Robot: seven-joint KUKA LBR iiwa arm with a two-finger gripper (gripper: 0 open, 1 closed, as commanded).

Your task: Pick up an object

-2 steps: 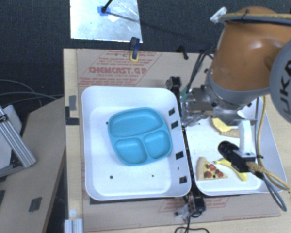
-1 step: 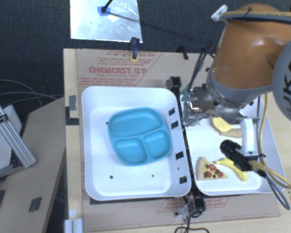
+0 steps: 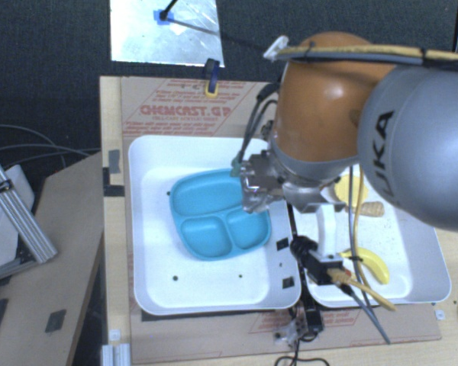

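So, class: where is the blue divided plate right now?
The blue divided plate lies in the left white bin, toward its right side, just beneath the gripper.

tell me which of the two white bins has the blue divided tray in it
The left bin, farther from the arm's base: the blue tray lies in its middle. The right bin holds a yellow banana instead.

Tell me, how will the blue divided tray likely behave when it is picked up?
The blue tray looks like rigid molded plastic, so probably stiff and light. Its smooth, glossy surface may be slippery. Lying flat in the left bin, it should not roll.
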